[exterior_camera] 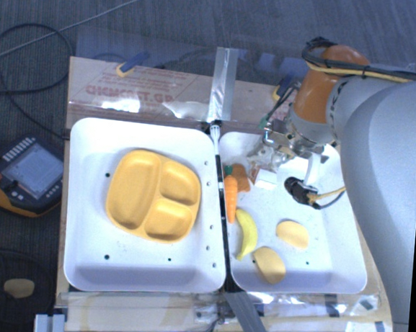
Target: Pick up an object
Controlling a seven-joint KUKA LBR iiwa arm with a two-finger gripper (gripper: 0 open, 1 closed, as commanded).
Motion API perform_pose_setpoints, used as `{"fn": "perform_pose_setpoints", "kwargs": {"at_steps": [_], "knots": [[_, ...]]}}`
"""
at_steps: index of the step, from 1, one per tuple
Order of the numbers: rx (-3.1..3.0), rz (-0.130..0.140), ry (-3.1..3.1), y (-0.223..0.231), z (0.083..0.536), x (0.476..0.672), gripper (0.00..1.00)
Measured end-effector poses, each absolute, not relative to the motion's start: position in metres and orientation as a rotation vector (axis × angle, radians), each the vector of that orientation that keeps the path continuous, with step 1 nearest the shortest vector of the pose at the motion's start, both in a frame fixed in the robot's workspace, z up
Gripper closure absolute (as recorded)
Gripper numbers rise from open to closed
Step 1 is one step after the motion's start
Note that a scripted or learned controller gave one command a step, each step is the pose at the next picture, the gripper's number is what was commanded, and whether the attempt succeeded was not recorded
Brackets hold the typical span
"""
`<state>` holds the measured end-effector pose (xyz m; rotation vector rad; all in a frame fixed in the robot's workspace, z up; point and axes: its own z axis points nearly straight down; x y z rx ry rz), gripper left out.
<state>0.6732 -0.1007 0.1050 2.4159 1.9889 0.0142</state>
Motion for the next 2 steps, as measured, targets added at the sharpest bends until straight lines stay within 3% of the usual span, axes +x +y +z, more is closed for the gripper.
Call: {"fn": "perform_pose_setpoints", "kwargs": {"at_steps": [2], "knots": [[2.623, 0.012, 1.732, -0.153, 0.089, 0.672, 1.0]]}}
